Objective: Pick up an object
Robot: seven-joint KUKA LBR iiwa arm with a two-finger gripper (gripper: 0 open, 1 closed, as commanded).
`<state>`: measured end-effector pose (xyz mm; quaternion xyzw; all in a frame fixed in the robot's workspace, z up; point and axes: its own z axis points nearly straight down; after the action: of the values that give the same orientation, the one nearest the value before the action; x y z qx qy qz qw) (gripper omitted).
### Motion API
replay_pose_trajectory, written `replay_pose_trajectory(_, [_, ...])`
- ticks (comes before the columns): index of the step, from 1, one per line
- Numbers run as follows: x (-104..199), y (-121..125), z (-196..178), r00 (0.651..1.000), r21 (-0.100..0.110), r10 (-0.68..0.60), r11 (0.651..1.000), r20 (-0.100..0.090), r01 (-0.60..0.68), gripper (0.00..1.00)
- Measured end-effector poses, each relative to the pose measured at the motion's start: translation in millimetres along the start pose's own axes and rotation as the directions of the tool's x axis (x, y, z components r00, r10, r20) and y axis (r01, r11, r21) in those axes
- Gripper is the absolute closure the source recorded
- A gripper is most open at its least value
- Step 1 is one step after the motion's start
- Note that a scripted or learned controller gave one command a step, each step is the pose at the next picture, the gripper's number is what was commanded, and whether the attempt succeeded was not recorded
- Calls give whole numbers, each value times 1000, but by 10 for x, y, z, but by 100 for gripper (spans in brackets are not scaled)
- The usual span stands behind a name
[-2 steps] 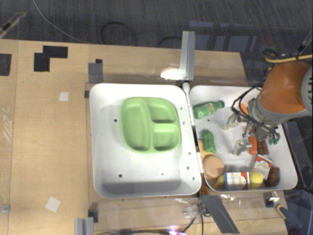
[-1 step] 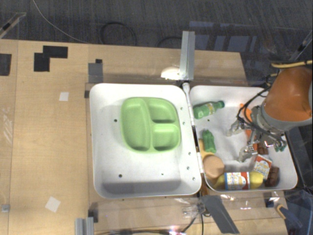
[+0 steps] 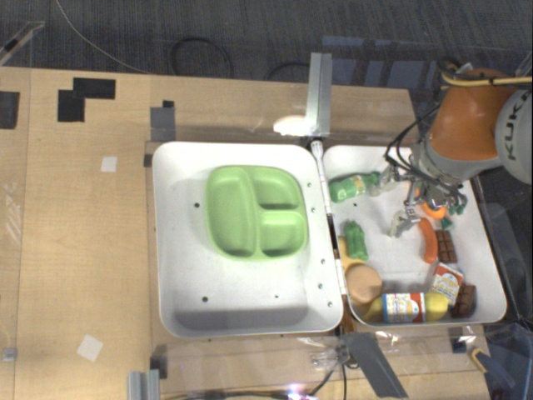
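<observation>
While the arm point(image 3: 476, 123) reaches in from the right, we see our gripper point(image 3: 414, 212) hanging over the right bin point(image 3: 491, 261), above the bare white floor near that bin's middle. Its two fingers point(image 3: 403, 222) stand somewhat apart with nothing between them; whether the tips touch the bin floor we cannot tell.

Taking the right bin as our landmark, an orange carrot point(image 3: 428, 238) lies just right of the fingers, with a chocolate bar point(image 3: 447, 245) beside it. A green bottle point(image 3: 353, 187) lies toward the bin's far left corner, and a green pickle-like piece point(image 3: 356, 242) sits along its left wall. At the near wall lie a tan round piece point(image 3: 363, 282), a yellow-capped labelled bottle point(image 3: 405, 307), a small carton point(image 3: 445, 286) and a brown piece point(image 3: 465, 300).

Left of that bin, touching it along the shared edge, the left bin point(image 3: 179, 298) holds a green divided tray point(image 3: 254, 211).
</observation>
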<state>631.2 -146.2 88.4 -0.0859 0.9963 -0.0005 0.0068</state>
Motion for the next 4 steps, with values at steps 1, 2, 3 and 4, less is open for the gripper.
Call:
replay_pose_trajectory(1, [256, 49, -10, 1000, 0, 14, 1000, -1, -14, 0])
replay_pose_trajectory(2, [273, 54, -11, 999, 1, 41, 999, 0, -41, 0])
replay_pose_trajectory(3, [257, -33, -9, 1000, 1, 31, 1000, -1, -31, 0])
replay_pose_trajectory(4, [477, 37, -17, 988, 2, 156, 988, 1, -156, 0])
